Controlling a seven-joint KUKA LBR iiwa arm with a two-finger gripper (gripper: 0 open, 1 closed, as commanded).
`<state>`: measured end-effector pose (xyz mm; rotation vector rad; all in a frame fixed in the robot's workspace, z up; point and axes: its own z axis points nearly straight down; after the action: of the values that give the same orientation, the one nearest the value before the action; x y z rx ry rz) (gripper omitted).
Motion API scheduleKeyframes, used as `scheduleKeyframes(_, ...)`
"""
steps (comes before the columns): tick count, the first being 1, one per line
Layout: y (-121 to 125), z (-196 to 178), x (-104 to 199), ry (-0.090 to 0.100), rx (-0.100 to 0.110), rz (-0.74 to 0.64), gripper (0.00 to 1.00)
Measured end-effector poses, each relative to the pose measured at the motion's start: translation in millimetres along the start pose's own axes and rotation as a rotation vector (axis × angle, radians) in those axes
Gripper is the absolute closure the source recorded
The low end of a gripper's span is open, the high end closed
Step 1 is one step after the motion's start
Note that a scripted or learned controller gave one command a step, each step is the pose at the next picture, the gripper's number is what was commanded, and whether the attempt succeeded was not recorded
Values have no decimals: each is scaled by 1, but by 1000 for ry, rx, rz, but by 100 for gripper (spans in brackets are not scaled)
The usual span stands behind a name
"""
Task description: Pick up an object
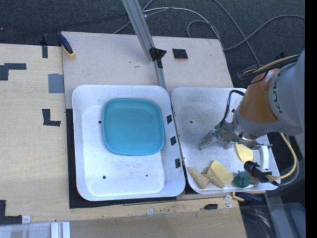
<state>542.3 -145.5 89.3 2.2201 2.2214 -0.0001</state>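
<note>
Bins sit side by side on the bench: the left bin [89,182] carries a blue plate [132,126] lying flat near its middle, and the right bin [198,103] has the arm [270,103] over it, reaching in from the right. The plate looks rigid, smooth and wide, so it would likely slip from a two-finger grasp unless taken at a raised edge. The gripper [210,140] hangs low over the right bin's floor, well apart from the plate and a little above the cluster of small things at the bin's near edge; whether its fingers are spread or pressed together cannot be told, and nothing shows between them. Of the small things, the yellow block [220,172] looks the likeliest pick: light, probably soft like foam or toy food, with flat sides to pinch across its short width. Touching it on the left lies a tan piece [199,177], long and rough-looking, best taken across its middle. A pale yellow piece [243,152] lies just beside the wrist, partly hidden. The green thing [241,180] is smallest, rounded and too blurred to judge; it seems apt to roll away.
</note>
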Motion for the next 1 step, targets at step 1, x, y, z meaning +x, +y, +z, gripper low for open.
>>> scheduleKeyframes(1, 1, -12, -1, -2, -3, 1, 100)
